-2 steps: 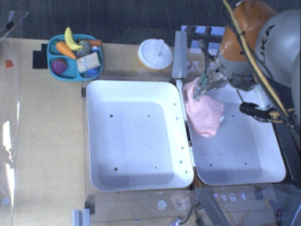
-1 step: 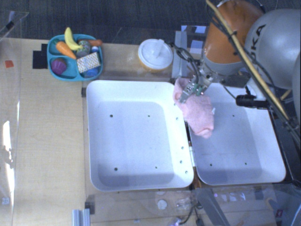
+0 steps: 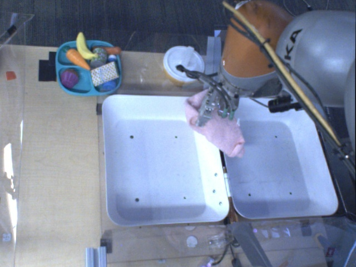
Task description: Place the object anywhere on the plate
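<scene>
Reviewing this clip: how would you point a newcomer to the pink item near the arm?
Find the two white bins: the left bin and the right bin. At the far end of the wall between them, under the gripper, hangs a crumpled pink cloth. It is the only soft pink thing there; the toys sit in the blue tray.

A cloth (image 3: 219, 128) drapes across the far rims where the left bin (image 3: 156, 166) meets the right bin (image 3: 283, 171); a food tray (image 3: 89, 65) sits far left on the tabletop (image 3: 50, 166).

Pale wooden worktop (image 3: 50, 166) seen from above; dark grey carpeted floor (image 3: 139, 7) laid beyond, evenly lit
</scene>
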Controlling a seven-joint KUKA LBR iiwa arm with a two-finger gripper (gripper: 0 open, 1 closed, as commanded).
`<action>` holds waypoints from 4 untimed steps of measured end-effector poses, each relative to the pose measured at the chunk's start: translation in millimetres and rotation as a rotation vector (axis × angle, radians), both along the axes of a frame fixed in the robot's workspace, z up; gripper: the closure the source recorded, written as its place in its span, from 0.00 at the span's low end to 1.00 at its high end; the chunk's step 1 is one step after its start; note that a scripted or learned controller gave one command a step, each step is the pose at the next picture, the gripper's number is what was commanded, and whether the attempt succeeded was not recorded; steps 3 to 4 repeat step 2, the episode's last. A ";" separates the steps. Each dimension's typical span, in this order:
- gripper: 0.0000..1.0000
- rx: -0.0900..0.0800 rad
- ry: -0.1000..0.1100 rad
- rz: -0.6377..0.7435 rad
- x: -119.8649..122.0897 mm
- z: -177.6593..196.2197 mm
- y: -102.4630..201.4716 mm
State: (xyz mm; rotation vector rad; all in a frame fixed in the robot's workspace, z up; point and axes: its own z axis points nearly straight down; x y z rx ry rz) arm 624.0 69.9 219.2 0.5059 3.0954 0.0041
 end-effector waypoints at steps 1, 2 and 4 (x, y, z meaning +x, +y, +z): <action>1.00 0.000 0.000 0.322 -11.3 3.6 50.3; 0.00 -0.001 -0.001 0.321 -11.2 4.0 50.1; 0.00 -0.001 -0.001 0.321 -11.2 4.0 50.1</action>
